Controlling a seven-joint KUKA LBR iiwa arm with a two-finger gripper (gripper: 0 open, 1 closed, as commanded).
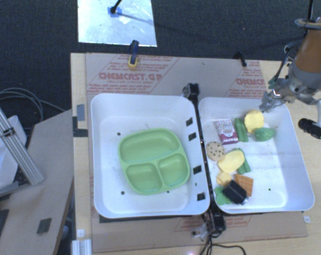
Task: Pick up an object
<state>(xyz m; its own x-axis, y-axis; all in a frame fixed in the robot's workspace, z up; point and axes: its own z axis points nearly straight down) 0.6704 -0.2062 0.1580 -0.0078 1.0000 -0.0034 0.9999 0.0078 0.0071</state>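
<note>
The right bin (287,169) holds several toy foods: a yellow lemon-like piece (254,121), a green piece (264,134) beside it, a red-and-white packet (225,130), a cookie (215,151), a yellow slice (232,161), an orange cracker (244,184) and a black block (235,192). My gripper (270,102) hangs at the bin's far right corner, just above and right of the lemon piece. Nothing shows between its tips.
The left bin (107,121) holds a green divided tray (153,161). A shiny metal sheet (116,14) lies behind the bench. A yellow clamp (133,54) and a black clamp (191,90) sit at the bins' far edge. Aluminium framing (11,142) stands at left.
</note>
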